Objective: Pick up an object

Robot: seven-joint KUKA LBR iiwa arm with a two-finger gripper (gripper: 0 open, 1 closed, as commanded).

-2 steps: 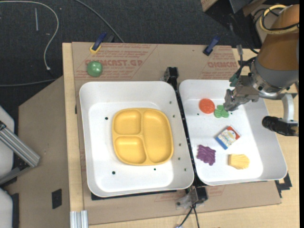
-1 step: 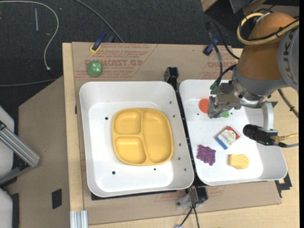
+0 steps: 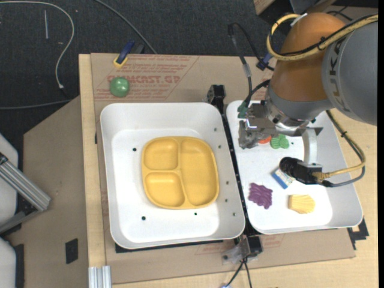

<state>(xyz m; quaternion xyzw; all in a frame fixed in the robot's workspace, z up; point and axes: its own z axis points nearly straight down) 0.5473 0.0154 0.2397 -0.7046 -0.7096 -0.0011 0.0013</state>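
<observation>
Yellow piece (image 3: 301, 204), end effector (image 3: 252, 138) apart

Grey arm (image 3: 354, 71) enters from the view's right, upper corner, with the orange band (image 3: 306, 47) bulging just above the wrist. Wrist points down and slightly toward the view's left, cables looped around it. End effector (image 3: 255, 134) hangs low at the wrist's bottom, metal block and dark parts visible, seen from above so the tips are hard to make out.

Arm (image 3: 312, 59) blocks right bin's (image 3: 342, 212) top; purple toy (image 3: 260, 194), yellow toy (image 3: 302, 204) reachable.
</observation>
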